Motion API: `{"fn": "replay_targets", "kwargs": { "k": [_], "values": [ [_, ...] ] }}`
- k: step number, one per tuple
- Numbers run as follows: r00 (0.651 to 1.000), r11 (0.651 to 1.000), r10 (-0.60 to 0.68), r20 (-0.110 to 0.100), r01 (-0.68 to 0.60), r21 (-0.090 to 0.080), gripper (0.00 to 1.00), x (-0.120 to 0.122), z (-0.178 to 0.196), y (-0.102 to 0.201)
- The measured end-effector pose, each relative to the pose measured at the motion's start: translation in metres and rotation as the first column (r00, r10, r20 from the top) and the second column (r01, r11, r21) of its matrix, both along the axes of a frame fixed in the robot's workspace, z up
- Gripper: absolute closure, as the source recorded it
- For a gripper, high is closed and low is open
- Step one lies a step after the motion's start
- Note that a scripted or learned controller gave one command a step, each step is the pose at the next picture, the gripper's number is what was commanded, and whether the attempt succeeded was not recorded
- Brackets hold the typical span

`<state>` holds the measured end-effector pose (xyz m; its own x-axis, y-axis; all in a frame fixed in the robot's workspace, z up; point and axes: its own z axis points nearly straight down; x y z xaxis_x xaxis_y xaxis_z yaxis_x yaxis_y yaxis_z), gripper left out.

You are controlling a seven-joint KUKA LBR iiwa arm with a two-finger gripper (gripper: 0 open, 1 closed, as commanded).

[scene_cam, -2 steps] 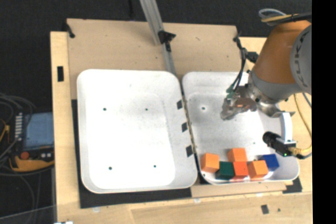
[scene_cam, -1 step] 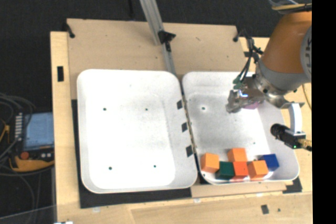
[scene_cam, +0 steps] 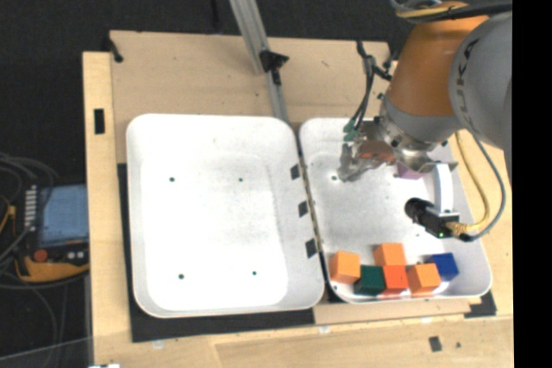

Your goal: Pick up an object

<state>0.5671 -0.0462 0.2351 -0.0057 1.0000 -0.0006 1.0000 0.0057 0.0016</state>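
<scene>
The camera view looks down on a wooden bench [scene_cam: 198, 73] that carries two shallow white bins side by side. The left bin [scene_cam: 216, 211] shows bare white floor with a few small dark dots. The right bin [scene_cam: 362, 211] holds a cluster of small blocks along its near edge, six that can be counted: four orange blocks [scene_cam: 346, 265], one dark green block [scene_cam: 372, 279] and one blue block [scene_cam: 444, 265]. The orange ones sit on both sides of the green one, some touching each other, and the blue block lies at the right end of the group, just beside an orange one. A small pale purple piece [scene_cam: 407, 172] shows near the arm's wrist; what it is cannot be told.

The arm [scene_cam: 440, 73] enters from the right, its orange band above the grey wrist, and bends down over the far part of the right bin. The gripper [scene_cam: 349, 168] points down near the bin's far-left area, well apart from the blocks. Whether it is open or closed cannot be told, and no block is seen in it.
</scene>
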Motion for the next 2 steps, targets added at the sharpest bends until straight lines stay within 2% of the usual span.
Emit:
{"fn": "replay_targets", "kwargs": {
  "k": [1, 2],
  "values": [
    [1.000, 1.000, 0.002, 0.000, -0.002, 0.002, 1.00, 0.005, 0.005, 0.052],
    [1.000, 1.000, 0.001, 0.000, -0.001, 0.001, 1.00, 0.023, -0.004, 0.107]
  ]
}}
